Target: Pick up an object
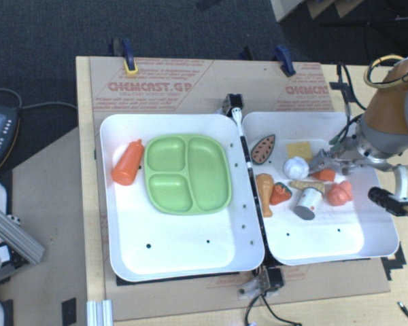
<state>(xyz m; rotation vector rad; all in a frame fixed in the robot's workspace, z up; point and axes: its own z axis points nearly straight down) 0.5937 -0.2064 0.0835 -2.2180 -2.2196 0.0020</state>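
Note:
The right bin [326, 240] holds several toy foods. There is a brown striped oval [262, 149], a yellow square [299, 149], a white round piece [296, 166], an orange carrot-like piece [264, 193], a red piece [280, 193], a grey-white cylinder [307, 203] and a salmon-pink piece [339, 193]. My gripper [328, 161] reaches in from the right and sits low over the bin's upper middle. It is just above a small red-orange piece [325, 176] and a beige stick [304, 185]. The arm's orange band [389, 109] is above the bin's right side.
The left bin [177, 250] holds a green divided plate [188, 174] and an orange bottle shape [128, 163] at its left. A black divider [248, 175] runs between the bins. Blue clamps [283, 60] hold the board's far edge. A black part [389, 202] juts over the right bin's right rim.

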